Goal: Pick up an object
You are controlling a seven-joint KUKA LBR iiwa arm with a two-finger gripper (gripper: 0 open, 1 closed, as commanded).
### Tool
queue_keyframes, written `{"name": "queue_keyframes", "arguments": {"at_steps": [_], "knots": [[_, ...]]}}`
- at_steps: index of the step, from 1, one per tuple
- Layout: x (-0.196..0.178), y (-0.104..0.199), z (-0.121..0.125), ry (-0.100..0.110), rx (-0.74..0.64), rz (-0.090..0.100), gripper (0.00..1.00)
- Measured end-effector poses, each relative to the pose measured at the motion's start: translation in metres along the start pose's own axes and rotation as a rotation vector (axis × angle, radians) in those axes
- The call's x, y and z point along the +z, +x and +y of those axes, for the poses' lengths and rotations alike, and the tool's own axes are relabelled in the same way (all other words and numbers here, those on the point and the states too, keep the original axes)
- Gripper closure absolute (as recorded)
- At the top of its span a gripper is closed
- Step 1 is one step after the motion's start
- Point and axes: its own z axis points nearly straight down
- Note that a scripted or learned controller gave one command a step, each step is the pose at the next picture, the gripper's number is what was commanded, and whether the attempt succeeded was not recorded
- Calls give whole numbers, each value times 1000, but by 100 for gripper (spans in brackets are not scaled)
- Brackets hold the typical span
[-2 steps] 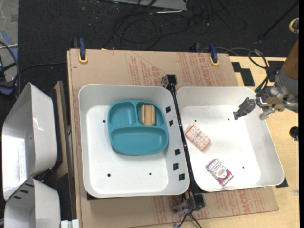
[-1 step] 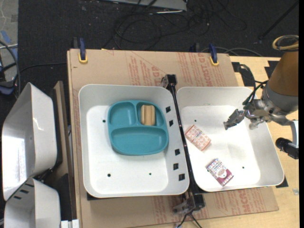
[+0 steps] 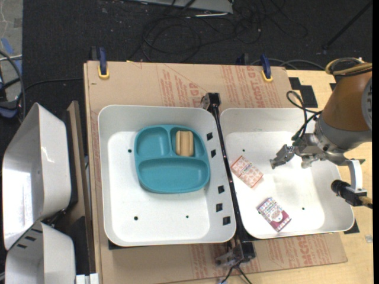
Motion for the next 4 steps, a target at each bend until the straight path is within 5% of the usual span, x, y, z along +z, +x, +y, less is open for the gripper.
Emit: {"name": "queue_keyframes", "arguments": {"at_steps": [1,3,4], "knots": [[-13,-1,1,-6,0,-2,100],[-99,-2,13,-10,-6,-4,100],[-104,59,20,-6,-10,1,100]]}}
